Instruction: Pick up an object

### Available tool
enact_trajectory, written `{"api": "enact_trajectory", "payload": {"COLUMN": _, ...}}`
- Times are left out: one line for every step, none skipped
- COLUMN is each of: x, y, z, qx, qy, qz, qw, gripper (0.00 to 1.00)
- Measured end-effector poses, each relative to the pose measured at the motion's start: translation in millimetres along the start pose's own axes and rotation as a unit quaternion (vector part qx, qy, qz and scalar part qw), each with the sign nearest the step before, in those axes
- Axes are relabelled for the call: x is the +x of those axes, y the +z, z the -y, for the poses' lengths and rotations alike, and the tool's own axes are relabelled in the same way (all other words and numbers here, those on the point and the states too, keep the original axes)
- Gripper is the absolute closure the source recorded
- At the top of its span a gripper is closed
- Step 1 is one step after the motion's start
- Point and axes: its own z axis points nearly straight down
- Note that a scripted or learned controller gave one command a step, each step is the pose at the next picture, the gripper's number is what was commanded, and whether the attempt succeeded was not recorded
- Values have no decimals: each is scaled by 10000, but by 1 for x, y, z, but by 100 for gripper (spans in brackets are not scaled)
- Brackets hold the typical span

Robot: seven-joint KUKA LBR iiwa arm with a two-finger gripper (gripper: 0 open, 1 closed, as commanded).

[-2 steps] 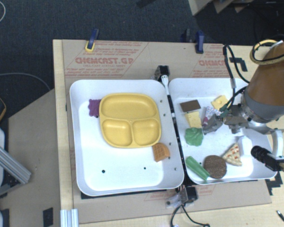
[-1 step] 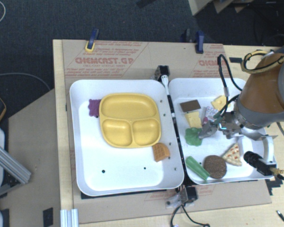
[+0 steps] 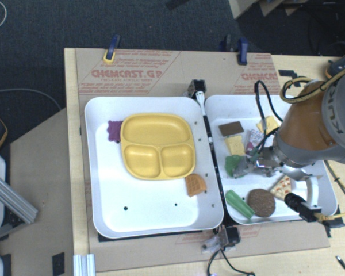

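Observation:
The right bin (image 3: 328, 197) holds several toy foods: a brown square (image 3: 230, 129), a pale yellow wedge (image 3: 236, 146), a dark green lump (image 3: 234, 164), a light green stick (image 3: 238, 204), a round brown disc (image 3: 261, 202) and a pizza slice (image 3: 281, 186). My gripper (image 3: 252, 164) hangs low in the middle of this bin, just right of the dark green lump and close against it. The grey and orange arm (image 3: 307, 128) covers the bin's right half. I see nothing lifted off the bin floor.
The left bin (image 3: 138, 211) carries a yellow divided plate (image 3: 158, 145), a purple piece (image 3: 114, 131) at the plate's left edge and an orange waffle-like piece (image 3: 195, 184) near the wall between the bins. Black cables loop over the arm. Clamps sit at the board's far edge.

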Motion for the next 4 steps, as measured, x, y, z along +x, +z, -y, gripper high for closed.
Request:
{"api": "enact_trajectory", "payload": {"x": 0, "y": -13, "z": -1, "qx": -30, "qy": 9, "qz": 10, "qw": 10000, "gripper": 100}}
{"api": "enact_trajectory", "payload": {"x": 6, "y": -58, "z": -6, "qx": -58, "qy": -11, "qz": 22, "qw": 10000, "gripper": 100}}
{"api": "enact_trajectory", "payload": {"x": 10, "y": -118, "z": 0, "qx": -68, "qy": -12, "qz": 23, "qw": 10000, "gripper": 100}}
{"api": "enact_trajectory", "payload": {"x": 10, "y": -136, "z": -1, "qx": -55, "qy": -10, "qz": 20, "qw": 10000, "gripper": 100}}
